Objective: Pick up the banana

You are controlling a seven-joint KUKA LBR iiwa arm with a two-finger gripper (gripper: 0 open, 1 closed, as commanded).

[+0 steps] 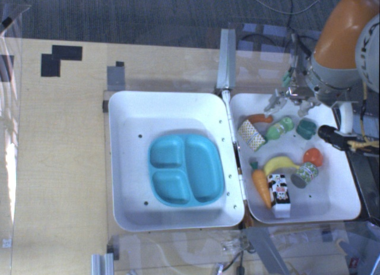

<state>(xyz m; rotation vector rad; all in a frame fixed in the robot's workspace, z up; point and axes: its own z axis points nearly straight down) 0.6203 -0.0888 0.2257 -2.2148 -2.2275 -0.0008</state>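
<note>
two shallow white plastic bins sit side by side on the pale wooden table. the left bin holds one thing, a blue plastic tray with three compartments. the right bin holds the rest: one curved yellow banana lying near the bin's middle, one orange carrot with a green tip just beside the banana's left end, one small black-and-white cow-print carton touching the carrot's right side, one patterned can on its side just right of the banana, one small red-orange round fruit above that can, one checked cream-coloured roll near the bin's left wall, one green bottle lying flat, one short orange piece behind the roll, and one teal cup toward the far right. the grey arm's two-finger gripper hangs over the far edge of the right bin, well apart from the banana, its fingers spread and pinching nothing. the green bottle and the checked roll lie between the gripper and the banana; the can and carrot crowd the banana's two ends.
</note>
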